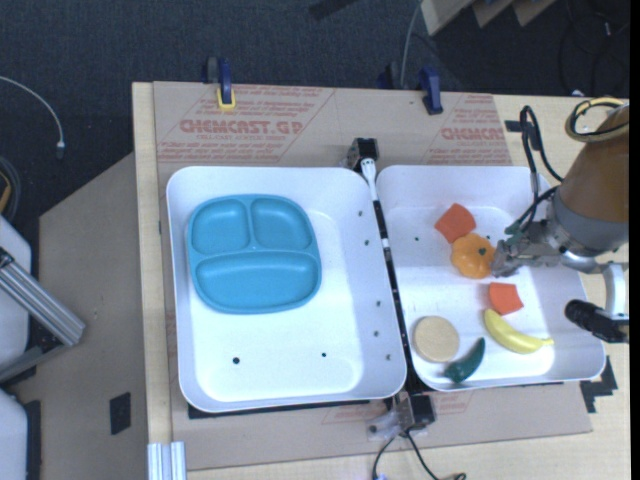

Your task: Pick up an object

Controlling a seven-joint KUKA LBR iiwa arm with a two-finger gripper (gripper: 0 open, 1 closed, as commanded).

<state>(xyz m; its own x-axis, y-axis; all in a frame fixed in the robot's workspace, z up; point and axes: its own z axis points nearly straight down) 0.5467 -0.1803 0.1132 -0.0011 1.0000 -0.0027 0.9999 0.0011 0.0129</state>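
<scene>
The right bin holds several toy foods. An orange fruit lies near its middle, with an orange-red block just behind it. A smaller red block, a yellow banana, a round tan disc and a dark green vegetable sit nearer the front. My gripper reaches in from the right and hangs low right beside the orange fruit, at its right side. Whether it touches the fruit is unclear.
The left bin carries a blue divided plate in its rear half. A black ridge separates the bins. The grey arm with its orange band covers the right bin's right rear corner. Blue clamps stand on the bench's back edge.
</scene>
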